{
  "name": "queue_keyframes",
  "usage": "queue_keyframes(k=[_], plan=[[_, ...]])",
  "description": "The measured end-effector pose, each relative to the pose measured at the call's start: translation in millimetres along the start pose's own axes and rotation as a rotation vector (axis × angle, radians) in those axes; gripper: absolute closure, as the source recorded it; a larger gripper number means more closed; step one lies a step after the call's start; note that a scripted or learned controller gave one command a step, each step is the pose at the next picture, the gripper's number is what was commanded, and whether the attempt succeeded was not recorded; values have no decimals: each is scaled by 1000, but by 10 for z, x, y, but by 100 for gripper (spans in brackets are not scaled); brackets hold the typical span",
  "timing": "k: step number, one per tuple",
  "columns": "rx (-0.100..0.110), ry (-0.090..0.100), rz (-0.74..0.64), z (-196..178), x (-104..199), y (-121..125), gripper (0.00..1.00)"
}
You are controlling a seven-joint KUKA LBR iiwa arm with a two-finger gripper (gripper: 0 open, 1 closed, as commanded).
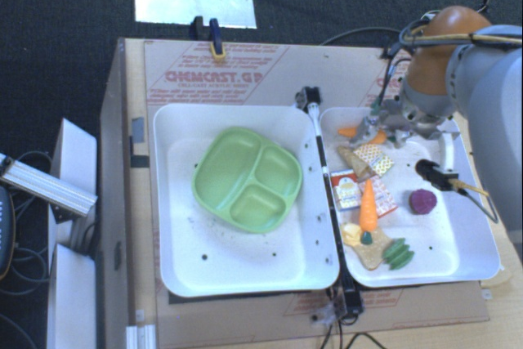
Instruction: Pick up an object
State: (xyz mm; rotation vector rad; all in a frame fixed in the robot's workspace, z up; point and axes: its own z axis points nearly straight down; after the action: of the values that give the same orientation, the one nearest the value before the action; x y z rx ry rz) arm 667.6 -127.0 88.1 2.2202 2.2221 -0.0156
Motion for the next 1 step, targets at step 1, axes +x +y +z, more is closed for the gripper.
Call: queue_keyframes(k=[1], plan=[[0, 1, 0, -1, 44, 1, 0]])
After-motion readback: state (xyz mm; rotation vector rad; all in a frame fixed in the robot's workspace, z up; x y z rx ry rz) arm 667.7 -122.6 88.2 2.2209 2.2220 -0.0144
